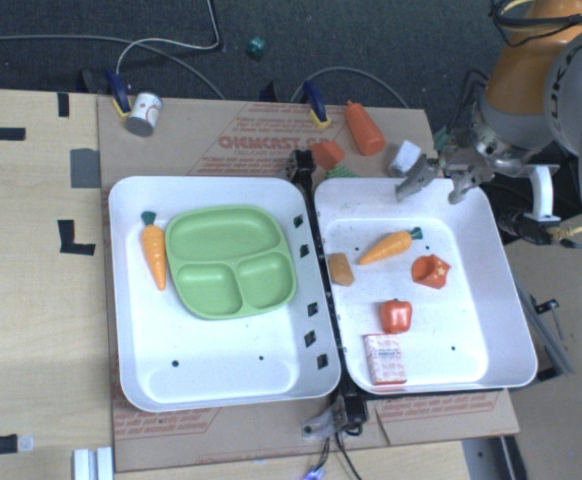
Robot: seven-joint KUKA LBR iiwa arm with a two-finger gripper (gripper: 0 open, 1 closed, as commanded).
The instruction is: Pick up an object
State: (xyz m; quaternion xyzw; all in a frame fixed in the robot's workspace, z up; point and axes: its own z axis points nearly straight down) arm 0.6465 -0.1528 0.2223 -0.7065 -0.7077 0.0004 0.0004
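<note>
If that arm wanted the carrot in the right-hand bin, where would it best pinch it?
Probably across the thick orange middle of the carrot, coming straight down from above. It lies flat and slanted, leafy end up-right, with bare floor on both long sides, so the pincer should close across its width.

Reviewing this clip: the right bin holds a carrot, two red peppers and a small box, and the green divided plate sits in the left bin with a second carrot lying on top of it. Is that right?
Not quite. In the camera view the second carrot lies on the left bin floor beside the green divided plate, along its left edge, not on top of it. The rest holds.
</note>
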